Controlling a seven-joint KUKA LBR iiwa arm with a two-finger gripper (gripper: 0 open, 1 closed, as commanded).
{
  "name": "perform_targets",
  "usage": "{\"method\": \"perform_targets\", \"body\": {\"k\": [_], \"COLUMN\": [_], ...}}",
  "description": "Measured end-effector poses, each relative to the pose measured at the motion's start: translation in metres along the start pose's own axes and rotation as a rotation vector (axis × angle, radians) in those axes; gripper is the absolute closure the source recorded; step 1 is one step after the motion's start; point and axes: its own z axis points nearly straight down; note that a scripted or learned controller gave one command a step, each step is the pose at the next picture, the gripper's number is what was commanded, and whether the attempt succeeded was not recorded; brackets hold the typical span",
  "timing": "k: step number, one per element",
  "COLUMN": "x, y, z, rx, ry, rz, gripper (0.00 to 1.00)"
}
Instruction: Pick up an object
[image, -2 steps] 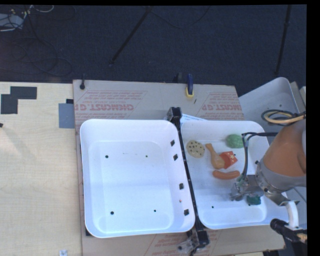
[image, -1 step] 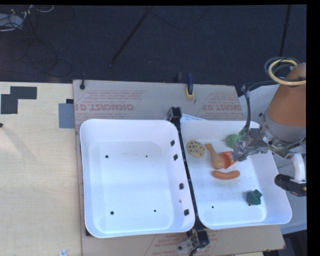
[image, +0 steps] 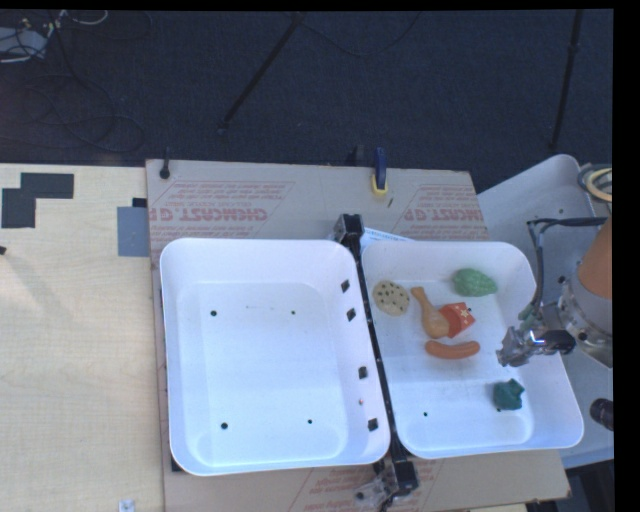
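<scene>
Gripper (image: 522, 343): at the right bin's (image: 545, 425) right side; whether the jaws stand open or closed I cannot tell; nothing visibly held
Sausage (image: 452, 349): just to the jaws' left; nearest candidate
Dark green piece (image: 508, 395): just below the jaws; lies alone
Red block (image: 459, 317), drumstick (image: 430, 313): up-left of the jaws, touching each other
Advice: choose an isolated piece; centre over it before descending; close across its narrow side

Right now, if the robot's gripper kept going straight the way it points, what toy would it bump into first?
Probably the sausage. The gripper points left across the right bin, though it may pass above; height is unclear.
</scene>
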Motion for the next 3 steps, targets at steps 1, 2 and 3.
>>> {"method": "perform_targets", "body": {"k": [1,2,3], "x": [-0.040,0.010,0.075], "y": [-0.013,-0.011,-0.014], "z": [0.017,-0.073,0.040], "rx": [-0.002,-0.012,0.006], "ry": [0.001,0.000,0.005], "rz": [-0.004,-0.012,-0.011], "gripper": [1.00,1.00,1.00]}}
